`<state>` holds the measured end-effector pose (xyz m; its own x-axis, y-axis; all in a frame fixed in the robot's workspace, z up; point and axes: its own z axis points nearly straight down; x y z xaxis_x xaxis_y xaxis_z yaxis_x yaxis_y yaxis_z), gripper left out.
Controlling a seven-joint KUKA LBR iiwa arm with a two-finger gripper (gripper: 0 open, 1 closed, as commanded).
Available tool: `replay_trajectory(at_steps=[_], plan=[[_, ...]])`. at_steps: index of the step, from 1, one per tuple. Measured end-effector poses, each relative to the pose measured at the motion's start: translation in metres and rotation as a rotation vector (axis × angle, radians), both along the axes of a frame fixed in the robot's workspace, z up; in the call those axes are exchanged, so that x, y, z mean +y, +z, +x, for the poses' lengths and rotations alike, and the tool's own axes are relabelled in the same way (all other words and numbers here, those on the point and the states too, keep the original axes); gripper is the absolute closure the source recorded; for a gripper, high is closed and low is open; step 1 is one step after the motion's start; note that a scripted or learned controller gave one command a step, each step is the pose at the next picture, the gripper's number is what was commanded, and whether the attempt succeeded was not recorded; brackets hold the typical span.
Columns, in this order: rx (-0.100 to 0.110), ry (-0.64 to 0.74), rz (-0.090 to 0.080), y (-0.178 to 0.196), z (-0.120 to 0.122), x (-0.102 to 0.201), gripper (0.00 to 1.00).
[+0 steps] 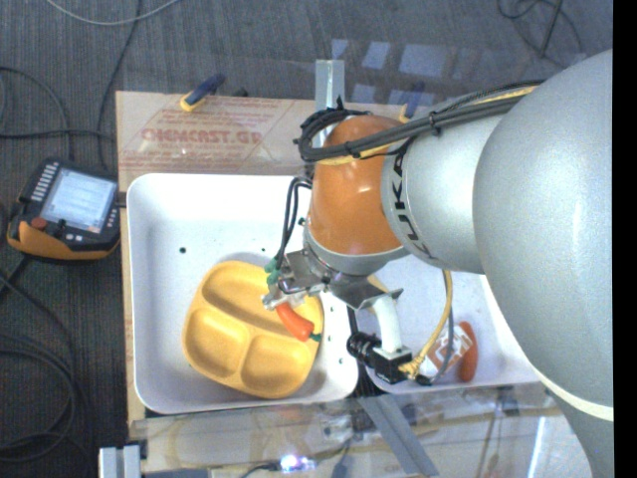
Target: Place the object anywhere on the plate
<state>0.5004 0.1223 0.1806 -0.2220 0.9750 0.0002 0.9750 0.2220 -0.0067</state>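
Overhead slanted view onto bins [159, 267]

Plate [244, 342] in left bin [159, 267] — carrot [294, 321] on it.

Even, bright overhead lighting, soft glare on the grey arm [518, 197], near edge slightly blurred.

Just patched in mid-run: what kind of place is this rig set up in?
Most likely a robotics lab or test cell, not a kitchen. A teach pendant lies on grey carpet with loose cables, the white bin sits on a makeshift bench, and the yellow plate looks like a toy prop.
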Motion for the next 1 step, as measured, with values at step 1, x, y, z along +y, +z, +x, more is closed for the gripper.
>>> replay_trajectory(at_steps=[1], plan=[[0.000,-0.001,0.000,0.0000,0.0001,-0.0004,0.00]])
